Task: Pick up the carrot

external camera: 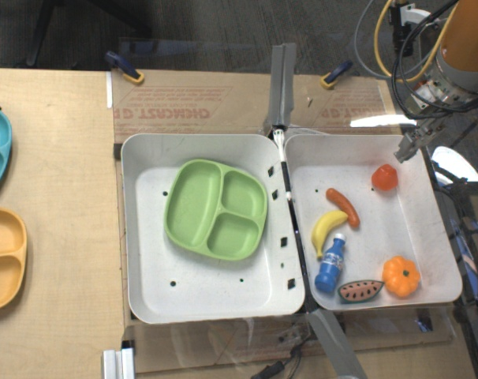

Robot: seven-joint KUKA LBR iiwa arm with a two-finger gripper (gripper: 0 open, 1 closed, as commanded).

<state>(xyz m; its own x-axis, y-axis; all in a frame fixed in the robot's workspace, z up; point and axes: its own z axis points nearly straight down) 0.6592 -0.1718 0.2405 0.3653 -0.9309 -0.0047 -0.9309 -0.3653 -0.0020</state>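
Currently: gripper (pixel 407 148) at right bin (pixel 440 212) far-right corner, finger state indiscernible; carrot (pixel 342 207) mid-bin touches banana (pixel 327 230); risk: grabbing banana too.

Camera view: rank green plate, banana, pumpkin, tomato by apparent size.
1. green plate, largest by far.
2. banana and pumpkin: the banana is longer, the pumpkin rounder; their areas look alike, so I won't rank them.
3. tomato, smallest, though it lies farther from the camera, which may shrink it slightly.
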